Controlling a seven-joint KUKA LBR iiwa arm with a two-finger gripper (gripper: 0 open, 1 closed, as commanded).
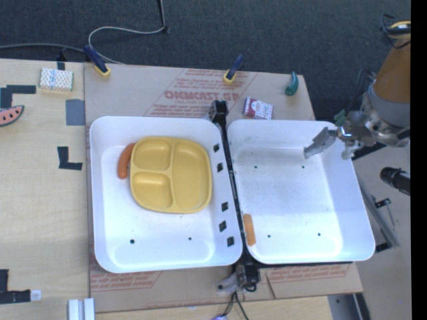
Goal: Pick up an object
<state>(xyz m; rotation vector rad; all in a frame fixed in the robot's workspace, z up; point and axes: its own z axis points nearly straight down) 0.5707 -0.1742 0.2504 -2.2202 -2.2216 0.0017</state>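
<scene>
Claw (325, 141) hangs over the upper right part of the right bin (347, 199), at roughly two o'clock from that bin's middle, with nothing visible in it; how far apart it stands cannot be told from this slant.

No one object is named by the task, so there are three candidates. Nearest is a small orange sausage-shaped piece (249, 229) lying against the right bin's left wall, at about seven o'clock from the claw and well apart from it. In the left bin (107, 199) a yellow divided plate (171, 175) sits a little above centre, and a second orange piece (123, 161) lies touching or just beside the plate's rim at nine o'clock.

Judged from this, the work is at the approach step: nothing is lifted and the claw is not over any object. A next move would call for travelling toward seven o'clock across the bin floor, lining up across the orange piece's short width, and descending carefully, since the wall beside it leaves little room on that side.

Around the bins, cardboard (193, 95) covers the tabletop (40, 179), held by clamps (233, 71).
</scene>
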